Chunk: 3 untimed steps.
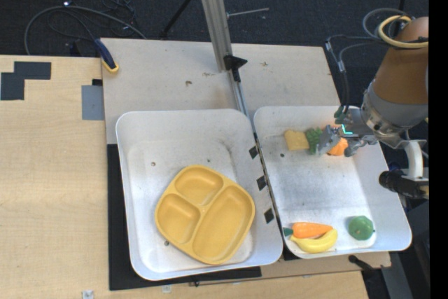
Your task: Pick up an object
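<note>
Both white bins (140, 150) look like scuffed matt plastic, the yellow divided tray (204, 212) is smooth plastic with a slight sheen, and the post (213, 17) is ribbed bare metal.
</note>
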### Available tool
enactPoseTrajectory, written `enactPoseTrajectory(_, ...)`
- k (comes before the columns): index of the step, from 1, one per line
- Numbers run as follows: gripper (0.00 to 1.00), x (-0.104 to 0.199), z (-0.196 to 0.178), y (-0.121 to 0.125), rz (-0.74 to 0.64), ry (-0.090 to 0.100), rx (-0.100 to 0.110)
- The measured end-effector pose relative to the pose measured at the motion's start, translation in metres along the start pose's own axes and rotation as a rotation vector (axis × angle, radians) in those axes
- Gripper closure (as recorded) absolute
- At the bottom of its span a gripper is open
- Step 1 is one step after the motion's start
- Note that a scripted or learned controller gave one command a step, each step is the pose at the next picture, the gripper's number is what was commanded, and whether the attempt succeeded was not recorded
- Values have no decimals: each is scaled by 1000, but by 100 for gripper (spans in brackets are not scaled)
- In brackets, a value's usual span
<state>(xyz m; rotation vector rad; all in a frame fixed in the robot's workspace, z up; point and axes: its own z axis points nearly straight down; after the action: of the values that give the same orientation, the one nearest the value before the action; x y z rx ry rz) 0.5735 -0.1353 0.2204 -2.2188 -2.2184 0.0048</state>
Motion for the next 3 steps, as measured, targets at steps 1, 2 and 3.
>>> enactPoseTrajectory(1, 0, 0, -2, 1, 0, 0, -4)
enactPoseTrajectory(2, 0, -3, 62, -3, 0, 1, 3)
enactPoseTrajectory(3, 0, -4, 124, 2, 0, 1, 3)
